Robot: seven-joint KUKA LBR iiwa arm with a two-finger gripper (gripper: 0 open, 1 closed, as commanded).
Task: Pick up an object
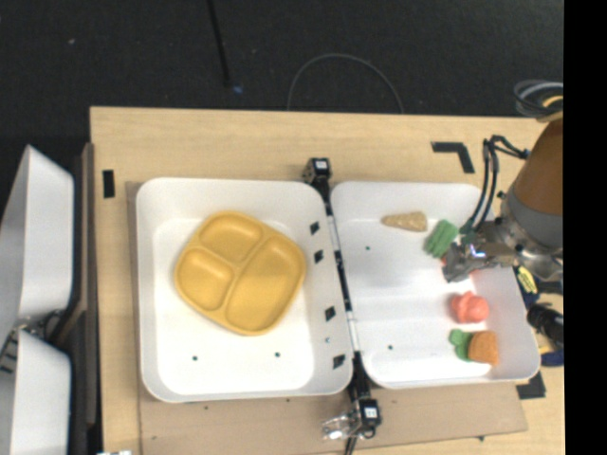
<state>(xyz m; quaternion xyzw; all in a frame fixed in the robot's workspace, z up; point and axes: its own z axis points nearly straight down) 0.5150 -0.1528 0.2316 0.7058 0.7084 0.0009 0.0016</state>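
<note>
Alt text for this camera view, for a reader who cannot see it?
The gripper hangs over the right bin beside a green piece, with a tan piece, a pink piece and an orange piece nearby. The left bin holds a yellow divided plate.

A green toy, tan piece, pink toy and orange carrot lie in the right bin.

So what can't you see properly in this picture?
- The hand: small and blurred in the camera view, so I cannot say whether it grips anything.
- The green object: its right end is covered by the hand.
- The arm: cut off by the picture's right side.
- The tan object: too small and blurry to name.
</note>
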